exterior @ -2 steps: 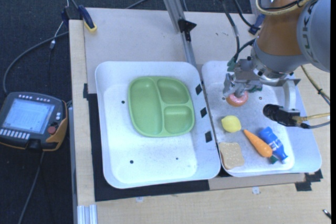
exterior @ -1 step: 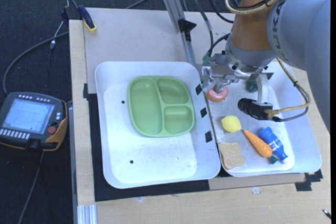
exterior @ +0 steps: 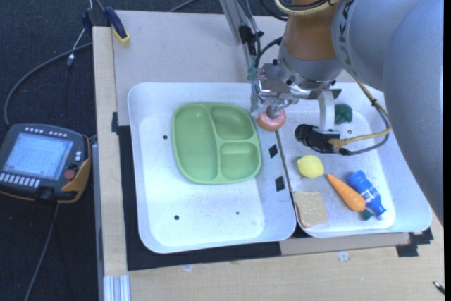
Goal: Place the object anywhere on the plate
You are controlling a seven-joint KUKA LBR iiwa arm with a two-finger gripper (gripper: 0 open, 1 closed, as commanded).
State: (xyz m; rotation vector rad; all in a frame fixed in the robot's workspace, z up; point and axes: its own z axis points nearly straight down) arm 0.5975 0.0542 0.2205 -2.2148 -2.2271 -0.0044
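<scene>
From above, the gripper [exterior: 271, 109] hangs at the seam between the bins, fingers pinching a pink frosted doughnut [exterior: 270, 119] just right of the green divided plate [exterior: 215, 143]. The doughnut looks light, probably rigid plastic and a bit slick; gripping across its ring seems best.

lemon [exterior: 310, 166]: yellow, middle of the right bin
carrot [exterior: 345, 192]: orange, lower right, just beside the blue bottle
blue bottle [exterior: 367, 192]: lower right of the right bin
bread slice [exterior: 310, 208]: tan, bottom left corner of the right bin
green piece [exterior: 343, 113]: upper part of the right bin
pendant [exterior: 41, 163]: far left, off the bench
</scene>
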